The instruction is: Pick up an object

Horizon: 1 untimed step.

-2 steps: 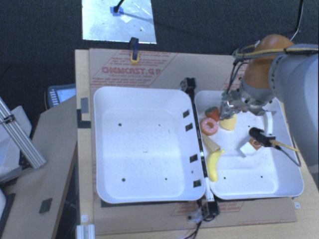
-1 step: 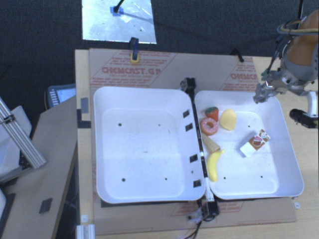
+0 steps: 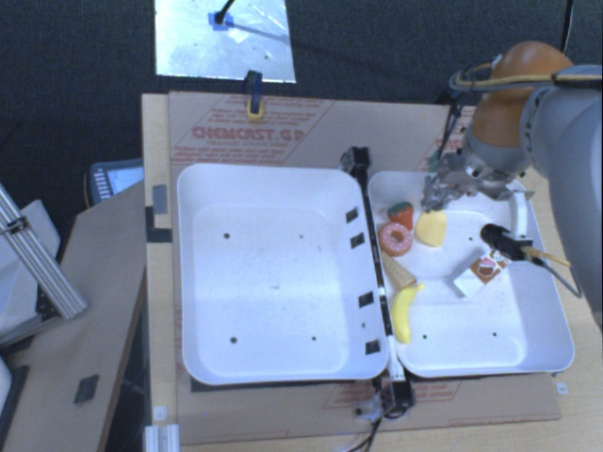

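Arm in from view right, orange band above wrist. Wrist sits over back part of R bin. Gripper points down, tip right at back edge of yellow block. V. close, but contact can't be confirmed at this res. Gripper state: can't tell, open vs closed not resolvable from this angle. Block looks to be resting on bin floor.

Obj layout, all in R bin:
- yellow block: back-centre, just right of red strawberry-like piece w/ green top
- pink donut: directly in front of strawberry piece, about touching it, near bin's left wall
- tan cone: in front of donut, by left wall
- banana: in front of cone, lying along left wall, back end next to cone
- white box w/ red-brown print: right of centre, skewed, well apart from banana

L bin sits beside R bin, rims meeting, black clips along the seam. Both bins on a cardboard sheet w/ red lettering, on the counter. Yellow clamp at sheet's back edge, shiny silver sheet behind it.
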Available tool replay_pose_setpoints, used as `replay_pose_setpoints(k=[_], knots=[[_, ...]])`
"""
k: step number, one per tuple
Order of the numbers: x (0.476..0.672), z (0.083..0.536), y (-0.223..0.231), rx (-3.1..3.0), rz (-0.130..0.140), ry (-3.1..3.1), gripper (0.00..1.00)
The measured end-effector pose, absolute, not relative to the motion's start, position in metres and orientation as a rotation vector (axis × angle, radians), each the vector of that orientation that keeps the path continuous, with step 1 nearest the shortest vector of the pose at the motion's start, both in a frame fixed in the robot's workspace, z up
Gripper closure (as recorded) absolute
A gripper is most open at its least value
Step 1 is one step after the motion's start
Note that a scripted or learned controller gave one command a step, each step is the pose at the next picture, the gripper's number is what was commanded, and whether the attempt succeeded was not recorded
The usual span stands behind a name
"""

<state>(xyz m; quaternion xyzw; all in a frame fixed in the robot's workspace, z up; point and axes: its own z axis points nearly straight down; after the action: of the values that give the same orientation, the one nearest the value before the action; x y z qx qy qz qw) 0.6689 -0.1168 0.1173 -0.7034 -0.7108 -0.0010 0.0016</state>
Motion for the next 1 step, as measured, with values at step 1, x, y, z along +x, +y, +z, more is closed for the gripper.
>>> replay_pose_setpoints(k=[1], knots=[[0.6702, 0.1318, -0.1224, -2.217, -0.005, -2.232, 1.0]])
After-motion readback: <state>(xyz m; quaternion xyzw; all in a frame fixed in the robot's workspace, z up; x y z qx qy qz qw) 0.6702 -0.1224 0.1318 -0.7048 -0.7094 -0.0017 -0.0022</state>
